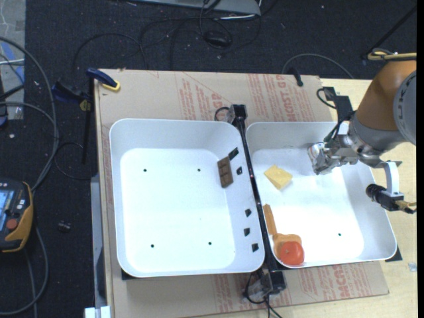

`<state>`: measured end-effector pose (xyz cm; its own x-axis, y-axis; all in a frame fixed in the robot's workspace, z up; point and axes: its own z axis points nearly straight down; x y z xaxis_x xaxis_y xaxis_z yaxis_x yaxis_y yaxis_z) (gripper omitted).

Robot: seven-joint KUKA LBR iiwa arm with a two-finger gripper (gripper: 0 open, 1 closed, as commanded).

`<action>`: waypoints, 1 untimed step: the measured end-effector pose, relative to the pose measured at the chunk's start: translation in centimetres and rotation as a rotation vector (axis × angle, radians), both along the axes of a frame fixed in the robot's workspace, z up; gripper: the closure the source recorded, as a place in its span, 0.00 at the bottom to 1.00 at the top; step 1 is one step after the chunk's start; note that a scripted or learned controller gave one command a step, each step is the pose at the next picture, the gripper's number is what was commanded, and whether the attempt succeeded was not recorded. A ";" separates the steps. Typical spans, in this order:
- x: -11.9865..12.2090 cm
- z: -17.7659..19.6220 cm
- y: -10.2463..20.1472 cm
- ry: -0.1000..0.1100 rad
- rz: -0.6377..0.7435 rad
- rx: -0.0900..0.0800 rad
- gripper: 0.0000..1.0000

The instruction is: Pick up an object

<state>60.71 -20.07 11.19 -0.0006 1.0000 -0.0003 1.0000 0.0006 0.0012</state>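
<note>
Yellow block (278, 177) sits near right bin's (377, 244) left wall, gripper (320, 159) near, up-right of it. Finger state: cannot tell. Centre over block before descending.

Yellow wedge block (278, 177) flat, right bin upper left; red-orange tool (285, 242) along left wall.

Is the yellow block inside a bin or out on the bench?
Inside. The yellow block lies on the floor of the right bin, white all around it, left of the gripper.
</note>
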 end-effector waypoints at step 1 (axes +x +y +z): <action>0.0 6.2 -0.5 -0.004 -0.001 -0.001 1.00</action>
